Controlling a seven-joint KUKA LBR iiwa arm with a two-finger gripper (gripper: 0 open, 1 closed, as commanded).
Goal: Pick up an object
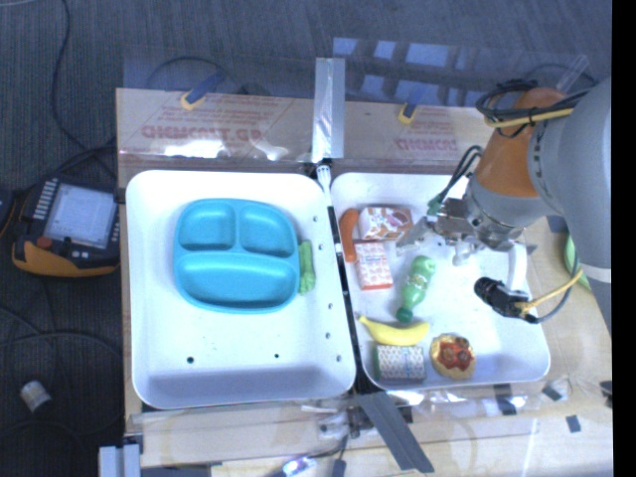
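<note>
- Dark carpet surrounds the bench with two white bins.
- Right bin (517, 351) holds a green bottle (415, 284).
- Banana (395, 330) lies just below the bottle.
- Gripper (465, 235) hovers beside the bottle's upper right; whether it is apart or together cannot be told.

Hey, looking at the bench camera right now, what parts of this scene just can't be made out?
- Gripper: in the camera view the wrist hardware covers its fingers, so open or shut is unclear.
- Packets in the right bin: print too small to read.
- Round item by the banana: too small and blurred to identify.
- Green object beside the blue tray: partly tucked under the tray's edge.
</note>
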